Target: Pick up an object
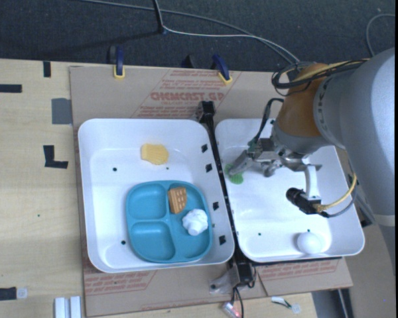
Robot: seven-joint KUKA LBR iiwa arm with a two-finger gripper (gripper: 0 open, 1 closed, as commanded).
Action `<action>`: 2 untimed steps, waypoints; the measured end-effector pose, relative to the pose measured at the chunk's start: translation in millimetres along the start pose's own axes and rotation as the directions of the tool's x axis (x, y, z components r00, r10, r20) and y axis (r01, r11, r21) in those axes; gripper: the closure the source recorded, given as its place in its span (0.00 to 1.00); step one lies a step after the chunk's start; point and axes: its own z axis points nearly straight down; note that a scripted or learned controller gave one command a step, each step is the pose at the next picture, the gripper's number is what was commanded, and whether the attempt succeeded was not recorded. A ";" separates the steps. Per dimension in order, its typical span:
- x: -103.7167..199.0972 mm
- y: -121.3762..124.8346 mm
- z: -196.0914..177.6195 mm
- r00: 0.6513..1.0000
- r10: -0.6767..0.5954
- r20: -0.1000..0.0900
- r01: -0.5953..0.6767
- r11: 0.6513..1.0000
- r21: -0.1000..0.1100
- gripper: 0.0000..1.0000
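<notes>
Over the right bin [338, 240], we see the grey arm [371, 131] with its orange band reaching in, its claw [237, 169] lowered at the bin's near-left wall beside the divider. A small green object [236, 176] sits right at the claw's tip, touching or just under it; we cannot tell whether the thing lies between the fingers, nor whether the claw is wide or narrow. Well away from the claw, toward the bin's front corner, rests a white ball [311, 242]. Across the divider from the claw, in the left bin [96, 177], lies a blue sectioned tray [146, 227] carrying a waffle-patterned brown piece [177, 199] and a white lumpy object [195, 222]. A yellow piece [154, 154] lies on the bin floor beyond the tray. Both bins rest on cardboard [179, 95] atop the table [26, 211].
</notes>
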 end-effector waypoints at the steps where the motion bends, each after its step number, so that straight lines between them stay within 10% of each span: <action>1: 0.6 1.0 -11.3 1.000 -0.001 0.000 0.001 1.000 -0.002 1.00; 2: -1.8 2.2 -53.3 1.000 0.000 0.000 0.000 1.000 -0.001 1.00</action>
